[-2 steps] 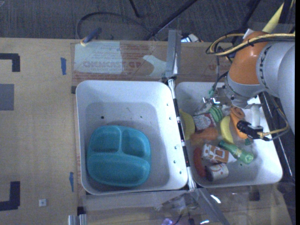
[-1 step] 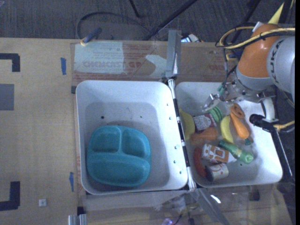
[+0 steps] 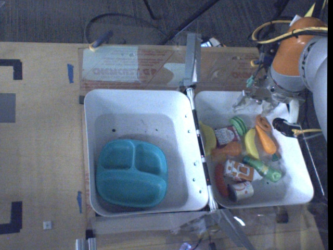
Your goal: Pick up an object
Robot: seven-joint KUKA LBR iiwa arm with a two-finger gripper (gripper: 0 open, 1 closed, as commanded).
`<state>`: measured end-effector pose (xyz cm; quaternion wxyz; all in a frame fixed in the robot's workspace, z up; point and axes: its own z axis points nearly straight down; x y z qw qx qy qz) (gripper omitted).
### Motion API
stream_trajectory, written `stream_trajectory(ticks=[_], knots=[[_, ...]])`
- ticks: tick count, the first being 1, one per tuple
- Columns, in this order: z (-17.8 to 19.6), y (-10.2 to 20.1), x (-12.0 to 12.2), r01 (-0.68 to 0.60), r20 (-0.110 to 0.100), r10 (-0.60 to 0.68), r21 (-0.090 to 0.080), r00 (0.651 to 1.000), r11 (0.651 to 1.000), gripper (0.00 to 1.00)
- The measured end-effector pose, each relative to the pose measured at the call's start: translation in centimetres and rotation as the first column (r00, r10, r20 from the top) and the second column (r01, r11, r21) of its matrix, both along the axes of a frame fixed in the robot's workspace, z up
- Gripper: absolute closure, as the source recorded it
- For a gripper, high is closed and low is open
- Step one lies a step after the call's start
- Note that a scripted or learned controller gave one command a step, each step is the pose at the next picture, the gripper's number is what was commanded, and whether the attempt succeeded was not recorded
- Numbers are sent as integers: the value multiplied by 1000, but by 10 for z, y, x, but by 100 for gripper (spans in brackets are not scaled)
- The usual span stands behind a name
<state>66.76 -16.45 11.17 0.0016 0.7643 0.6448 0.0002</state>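
Toy carrot (image 3: 265,135) beside banana (image 3: 251,142)

Red lettering ran across the clear plastic sheet (image 3: 122,66) taped to the bench behind the left bin (image 3: 136,100), but it appeared reversed and too blurred to read. Small cartons (image 3: 238,171) in the right bin (image 3: 299,176) carried printed labels, none of them legible from where the camera stood.

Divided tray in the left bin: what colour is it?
Teal. The divided tray shows best in the camera view, lying in the left bin.
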Motion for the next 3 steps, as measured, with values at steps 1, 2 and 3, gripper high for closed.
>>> stream_trajectory(ticks=[1,2,3], knots=[[-20,1,-2,-125,10,125,-3,992,992,0],[47,4,-16,-329,0,329,0,944,944,0],[-18,12,-79,-383,13,383,-4,923,924,0]])
